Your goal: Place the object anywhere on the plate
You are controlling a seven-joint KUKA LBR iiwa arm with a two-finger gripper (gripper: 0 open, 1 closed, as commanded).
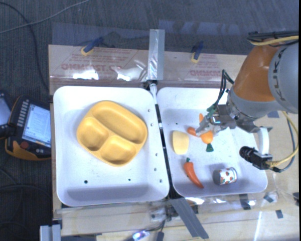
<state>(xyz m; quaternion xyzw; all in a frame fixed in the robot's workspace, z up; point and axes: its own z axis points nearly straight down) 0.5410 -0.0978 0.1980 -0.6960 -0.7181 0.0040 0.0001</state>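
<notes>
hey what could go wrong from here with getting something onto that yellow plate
The tool sits over a small orange carrot piece, with the pale yellow block close by; a nudge could scatter them. The plate lies in the left bin, so a loose carry could drop the piece at the ridge between bins. The plate's curved compartments might let it roll.

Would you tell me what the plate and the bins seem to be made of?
Plate: probably moulded plastic, yellow, semi-gloss, judging by soft highlights and three rounded compartments. Bins: likely white plastic or coated sheet, smooth, faintly shiny, with rounded corners; the look leaves it open.
</notes>
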